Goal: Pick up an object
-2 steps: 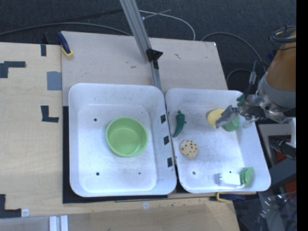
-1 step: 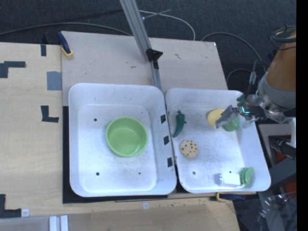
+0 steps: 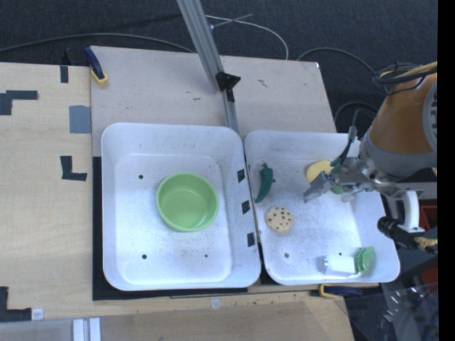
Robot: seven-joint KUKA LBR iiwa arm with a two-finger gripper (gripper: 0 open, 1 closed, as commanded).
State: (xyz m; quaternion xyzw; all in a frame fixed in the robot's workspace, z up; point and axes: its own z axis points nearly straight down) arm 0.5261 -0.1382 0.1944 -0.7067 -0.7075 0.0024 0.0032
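Beside the hand [image 3: 318, 188], a rounded yellow object [image 3: 317, 169].

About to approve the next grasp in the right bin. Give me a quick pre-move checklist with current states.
1. Gripper over the right bin: ok.
2. Nearest target, yellow object, partly covered by the gripper: ok.
3. Object between the fingers: cannot tell.
4. Cookie lying apart from the gripper: ok.
5. Green pepper-like piece close to the bin's left wall, awkward to grasp: not ok.
6. Green bowl in the left bin, away from the arm: ok.
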